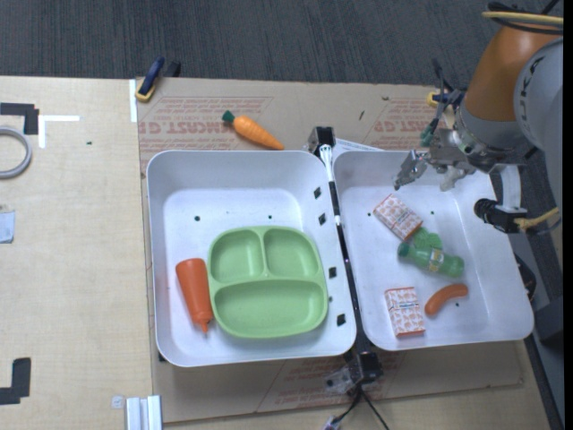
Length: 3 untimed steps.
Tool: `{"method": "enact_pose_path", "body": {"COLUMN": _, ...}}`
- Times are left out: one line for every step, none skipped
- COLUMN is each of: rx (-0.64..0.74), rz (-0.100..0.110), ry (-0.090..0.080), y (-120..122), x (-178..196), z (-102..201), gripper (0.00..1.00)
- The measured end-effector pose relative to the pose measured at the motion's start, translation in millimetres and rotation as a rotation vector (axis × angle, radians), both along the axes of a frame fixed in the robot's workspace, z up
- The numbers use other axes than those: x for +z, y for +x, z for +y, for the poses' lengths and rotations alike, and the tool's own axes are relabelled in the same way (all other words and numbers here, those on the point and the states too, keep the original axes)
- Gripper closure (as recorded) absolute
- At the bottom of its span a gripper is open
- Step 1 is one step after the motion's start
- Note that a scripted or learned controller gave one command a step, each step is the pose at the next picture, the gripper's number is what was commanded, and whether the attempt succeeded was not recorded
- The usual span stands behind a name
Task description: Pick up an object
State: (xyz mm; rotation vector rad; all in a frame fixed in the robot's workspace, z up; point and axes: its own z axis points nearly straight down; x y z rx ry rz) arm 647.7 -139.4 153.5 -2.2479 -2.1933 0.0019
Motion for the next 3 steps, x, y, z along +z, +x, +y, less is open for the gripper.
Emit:
{"method": "enact_pose_path", "body": {"rx": -0.1, "rz": 0.0, "ry": 0.0, "y": -74.7, "x": -61.3, "z": 45.8, "gripper": 0.0}}
{"method": "enact_pose_path", "body": {"rx": -0.103, "rz": -0.002, "ry": 0.0, "y": -74.1, "x": -51.5, "z": 45.0, "gripper": 1.0}}
{"method": "enact_pose_path", "body": {"rx": -0.102, "rz": -0.001, "ry": 0.0, "y": -74.2, "x": -51.5, "z": 45.1, "gripper": 0.0}}
